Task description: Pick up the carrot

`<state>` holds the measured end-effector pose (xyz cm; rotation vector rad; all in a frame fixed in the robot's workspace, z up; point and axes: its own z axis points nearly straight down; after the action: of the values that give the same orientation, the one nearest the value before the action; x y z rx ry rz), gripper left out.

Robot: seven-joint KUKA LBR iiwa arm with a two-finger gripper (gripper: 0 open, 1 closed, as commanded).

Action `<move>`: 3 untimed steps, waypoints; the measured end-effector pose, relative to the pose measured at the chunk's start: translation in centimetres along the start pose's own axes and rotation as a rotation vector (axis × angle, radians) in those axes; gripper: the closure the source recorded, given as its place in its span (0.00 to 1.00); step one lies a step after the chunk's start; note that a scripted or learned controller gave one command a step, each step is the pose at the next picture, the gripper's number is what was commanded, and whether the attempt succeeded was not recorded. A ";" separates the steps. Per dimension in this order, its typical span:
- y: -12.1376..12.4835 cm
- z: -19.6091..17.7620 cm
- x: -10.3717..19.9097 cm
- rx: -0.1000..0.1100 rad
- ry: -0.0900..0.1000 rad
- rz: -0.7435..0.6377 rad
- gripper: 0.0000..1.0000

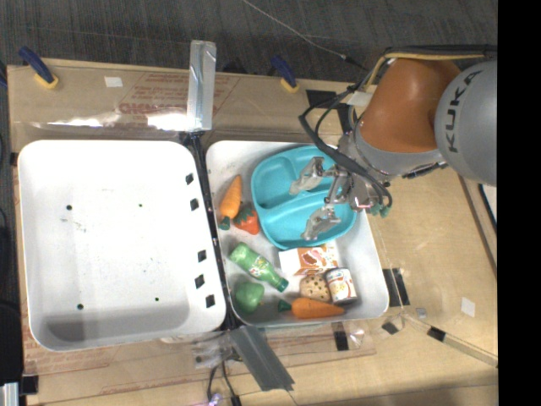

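Hovering over a blue divided plate (275, 189) in the right bin (372, 256), the gripper (314, 196) has its two silver fingers spread, pinching nothing. One carrot (316, 308) lies at the bin's near edge, beside a can (341, 285); another carrot (231, 198) rests against its left wall.

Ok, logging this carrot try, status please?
Gripper open over blue plate, holding nothing. Carrot at right bin's near wall, untouched; another by the divider. Can and cookie box crowd the near carrot.
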<state>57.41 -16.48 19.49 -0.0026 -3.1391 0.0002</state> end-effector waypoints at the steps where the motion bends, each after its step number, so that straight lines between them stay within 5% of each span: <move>1: -2.7 6.4 -1.4 -0.002 -0.001 0.173 0.00; 2: -3.6 8.0 0.0 -0.009 -0.028 0.351 0.00; 3: -3.4 6.9 -0.5 -0.007 -0.045 0.342 1.00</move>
<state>57.87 -19.87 12.63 -0.5452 -3.1373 -0.0097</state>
